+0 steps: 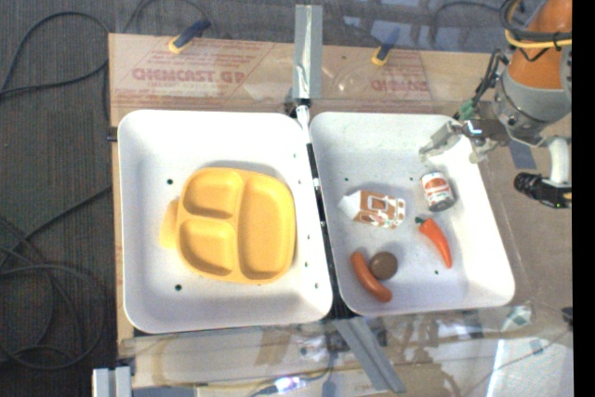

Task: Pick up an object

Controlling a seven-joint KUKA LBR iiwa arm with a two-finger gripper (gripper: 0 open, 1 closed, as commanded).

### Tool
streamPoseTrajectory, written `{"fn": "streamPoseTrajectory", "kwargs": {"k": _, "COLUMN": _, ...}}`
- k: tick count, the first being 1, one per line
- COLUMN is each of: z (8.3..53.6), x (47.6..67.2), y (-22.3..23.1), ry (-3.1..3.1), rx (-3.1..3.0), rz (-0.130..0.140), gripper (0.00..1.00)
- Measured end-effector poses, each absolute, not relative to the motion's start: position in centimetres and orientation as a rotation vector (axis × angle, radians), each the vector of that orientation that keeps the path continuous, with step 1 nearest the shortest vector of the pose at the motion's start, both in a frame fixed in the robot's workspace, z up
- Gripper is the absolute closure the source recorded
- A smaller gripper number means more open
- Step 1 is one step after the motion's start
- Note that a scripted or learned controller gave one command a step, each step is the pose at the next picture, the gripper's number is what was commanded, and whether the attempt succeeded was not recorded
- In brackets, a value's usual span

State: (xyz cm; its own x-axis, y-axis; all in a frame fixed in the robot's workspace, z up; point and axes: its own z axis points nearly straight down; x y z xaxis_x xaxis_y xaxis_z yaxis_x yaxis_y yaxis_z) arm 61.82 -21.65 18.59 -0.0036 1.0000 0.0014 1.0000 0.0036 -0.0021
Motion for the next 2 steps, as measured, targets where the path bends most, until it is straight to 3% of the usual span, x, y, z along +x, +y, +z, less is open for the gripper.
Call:
{"fn": "streamPoseTrajectory", "kwargs": {"k": 1, "z": 9.62, "x": 59.19, "y": -20.68, "ry": -2.226, "rx": -2.218, "rz": -0.006, "gripper": 0.00}}
{"fn": "streamPoseTrajectory", "kwargs": {"k": 2, "z": 10.34, "x": 59.18, "y": -20.47, "ry": -2.225, "rx": -2.212, "rz": -0.006, "gripper": 1.00}}
